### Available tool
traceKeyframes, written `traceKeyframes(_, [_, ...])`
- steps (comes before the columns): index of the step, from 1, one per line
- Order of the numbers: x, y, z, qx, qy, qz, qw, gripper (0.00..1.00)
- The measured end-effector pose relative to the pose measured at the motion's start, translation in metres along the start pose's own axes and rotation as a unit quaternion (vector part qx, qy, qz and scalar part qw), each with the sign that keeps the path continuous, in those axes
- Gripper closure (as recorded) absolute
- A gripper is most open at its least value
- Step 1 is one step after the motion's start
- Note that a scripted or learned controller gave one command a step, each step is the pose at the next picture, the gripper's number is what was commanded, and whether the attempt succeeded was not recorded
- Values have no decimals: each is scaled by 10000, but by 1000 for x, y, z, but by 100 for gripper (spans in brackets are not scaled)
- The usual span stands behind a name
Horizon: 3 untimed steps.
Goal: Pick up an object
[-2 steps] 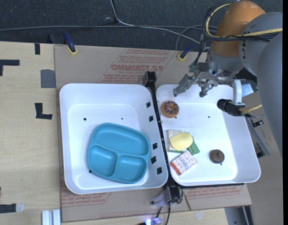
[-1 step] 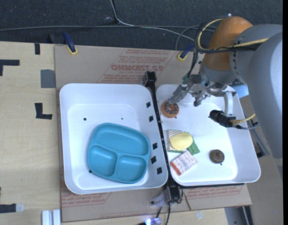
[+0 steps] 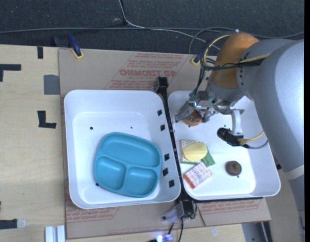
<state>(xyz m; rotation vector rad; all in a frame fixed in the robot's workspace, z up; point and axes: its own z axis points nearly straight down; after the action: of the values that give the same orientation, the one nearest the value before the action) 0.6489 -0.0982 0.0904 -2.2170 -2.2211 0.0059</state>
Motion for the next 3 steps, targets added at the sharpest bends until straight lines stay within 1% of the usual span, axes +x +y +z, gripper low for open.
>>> traceKeyframes(1, [1, 1, -12, -17, 0, -8, 10000, 100])
traceKeyframes(2, [-5, 2, -74, -46, -1, 3, 10000, 100])
traceKeyframes(3, [-4, 2, -121, -43, 0, 1, 10000, 100])
